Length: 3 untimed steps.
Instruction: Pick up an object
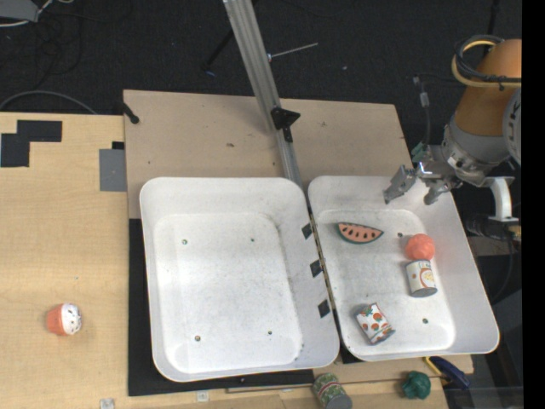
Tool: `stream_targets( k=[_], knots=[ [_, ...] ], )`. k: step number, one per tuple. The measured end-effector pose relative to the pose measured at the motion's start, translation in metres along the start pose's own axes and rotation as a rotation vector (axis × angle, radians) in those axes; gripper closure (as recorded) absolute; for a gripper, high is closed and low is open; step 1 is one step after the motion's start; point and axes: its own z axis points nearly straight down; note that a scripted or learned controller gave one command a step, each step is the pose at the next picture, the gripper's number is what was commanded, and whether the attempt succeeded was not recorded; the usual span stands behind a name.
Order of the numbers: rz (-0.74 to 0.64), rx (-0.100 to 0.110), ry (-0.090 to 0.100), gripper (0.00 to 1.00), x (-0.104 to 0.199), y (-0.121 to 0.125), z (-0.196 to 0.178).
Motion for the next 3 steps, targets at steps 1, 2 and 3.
stream_targets(
  k=[1, 2, 3],
  knots=[
    [-0.003, -0.001, 0.000, 0.00, 0.005, 0.004, 0.064],
    [-0.005, -0.007, -0.002, 1.00, 0.004, 0.005, 0.049],
    [0.002, -0.013, -0.004, 1.00, -0.002, -0.002, -0.003]
  ],
)
